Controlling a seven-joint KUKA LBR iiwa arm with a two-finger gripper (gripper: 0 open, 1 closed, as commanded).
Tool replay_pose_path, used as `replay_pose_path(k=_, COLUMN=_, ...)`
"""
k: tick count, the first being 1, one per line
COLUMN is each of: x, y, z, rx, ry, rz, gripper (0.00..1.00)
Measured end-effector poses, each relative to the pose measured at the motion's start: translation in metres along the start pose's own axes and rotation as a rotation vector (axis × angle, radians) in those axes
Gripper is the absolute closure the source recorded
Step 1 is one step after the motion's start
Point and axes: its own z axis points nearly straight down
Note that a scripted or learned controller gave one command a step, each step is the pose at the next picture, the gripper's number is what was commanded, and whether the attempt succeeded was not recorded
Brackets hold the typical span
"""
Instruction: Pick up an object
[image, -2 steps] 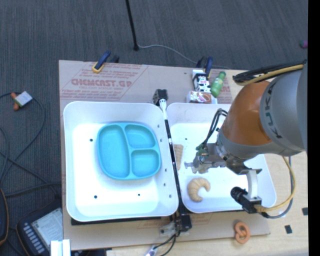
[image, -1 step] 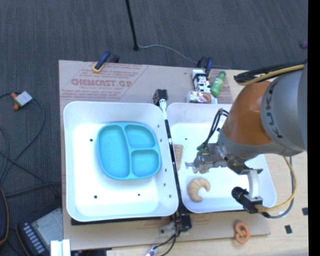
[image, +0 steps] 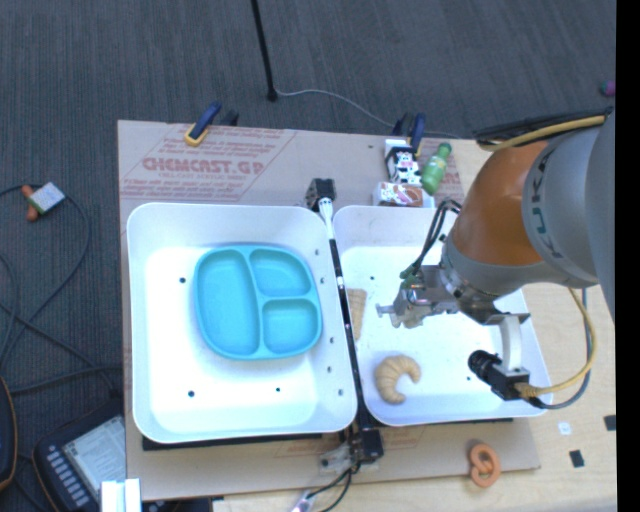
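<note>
The croissant (image: 397, 378) lies on the floor of the right-hand bin (image: 375, 232), near its front edge, curved and pale brown, with nothing touching it. Largest in view is the arm (image: 545, 215), grey with its orange band, reaching in from the right and covering much of that bin. The left bin (image: 165, 232) sits beside it, the two rims meeting down the middle, and holds a light blue divided plate (image: 257, 302) with three compartments (one long, two smaller), lying flat near the bin's centre. Both bins rest on a brown board (image: 200, 165) printed with red lettering. The gripper (image: 405, 309) hangs over the right bin's left part, up and slightly right of the croissant and apart from it; whether its fingers are spread or closed I cannot tell, and no object is seen between them. An orange ring (image: 485, 464) lies on the board in front of the right bin.
</note>
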Motion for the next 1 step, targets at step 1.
replay_pose_path(k=1, x=0.0608, y=-0.0041, z=0.0, rx=0.001, ry=0.002, rz=-0.001, gripper=1.0)
